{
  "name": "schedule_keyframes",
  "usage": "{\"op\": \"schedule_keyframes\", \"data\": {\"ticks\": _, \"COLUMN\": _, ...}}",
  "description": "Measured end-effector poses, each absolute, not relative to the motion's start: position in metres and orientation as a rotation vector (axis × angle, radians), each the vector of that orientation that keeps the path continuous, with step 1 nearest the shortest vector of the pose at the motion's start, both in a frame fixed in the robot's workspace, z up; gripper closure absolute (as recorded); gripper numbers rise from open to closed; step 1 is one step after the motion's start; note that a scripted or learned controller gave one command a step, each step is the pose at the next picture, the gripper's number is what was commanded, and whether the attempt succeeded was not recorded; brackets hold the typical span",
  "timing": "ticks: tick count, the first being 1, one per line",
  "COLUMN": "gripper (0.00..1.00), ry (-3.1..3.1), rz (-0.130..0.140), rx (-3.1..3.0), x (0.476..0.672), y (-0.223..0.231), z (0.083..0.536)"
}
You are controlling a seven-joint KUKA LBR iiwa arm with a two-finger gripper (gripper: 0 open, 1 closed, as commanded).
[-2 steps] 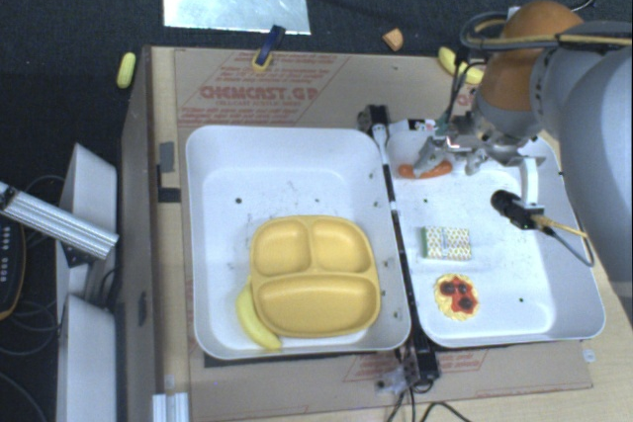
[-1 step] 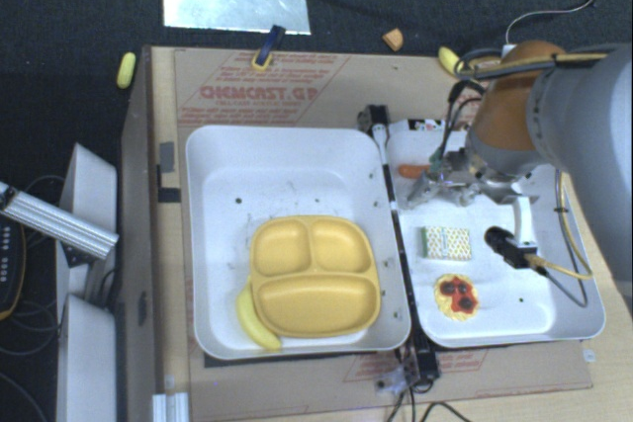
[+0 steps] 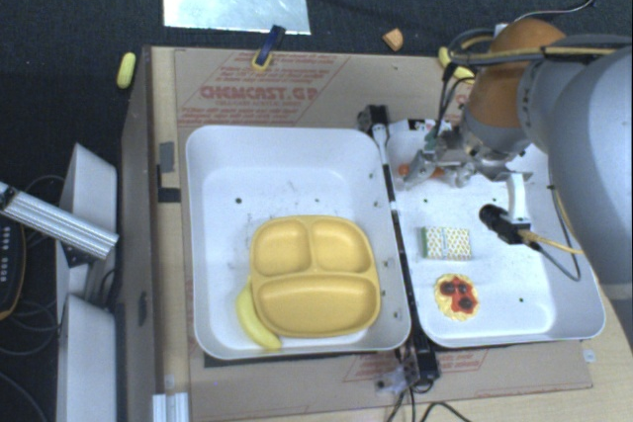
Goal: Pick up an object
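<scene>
1. Dark carpet surrounds a cardboard-topped bench [image 3: 247, 79] printed "CHEMCAST GP", bearing two white bins.
2. Left bin [image 3: 223, 163]: yellow divided plastic tray [image 3: 315, 274], stiff and smooth, with a yellow banana [image 3: 252, 323] tucked under its edge.
3. Right bin [image 3: 564, 301]: small dotted soft pad [image 3: 446, 241] and flat round pizza toy [image 3: 456, 295], both probably light; pinch across the edges.
4. Gripper [image 3: 445, 163] sits low at the right bin's far corner; whether it is open or closed cannot be told.

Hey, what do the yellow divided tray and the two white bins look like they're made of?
The yellow divided tray looks like moulded plastic with a smooth, slightly glossy finish: rounded compartment walls, even colour and soft highlights. The left white bin and the right white bin also look like thin formed plastic, smooth and matte to satin, with rounded corners and rolled rims. It could be coated material; the view can't settle that.
</scene>
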State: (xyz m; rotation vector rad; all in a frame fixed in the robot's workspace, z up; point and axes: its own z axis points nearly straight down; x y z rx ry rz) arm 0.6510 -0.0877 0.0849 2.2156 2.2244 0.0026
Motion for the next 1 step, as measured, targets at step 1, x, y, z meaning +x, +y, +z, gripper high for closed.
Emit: {"op": "schedule_keyframes", "data": {"ticks": 1, "gripper": 0.0, "ry": 2.222, "rz": 0.003, "rx": 2.216, "x": 0.6694, "y": -0.1069, "z": 0.1143}}
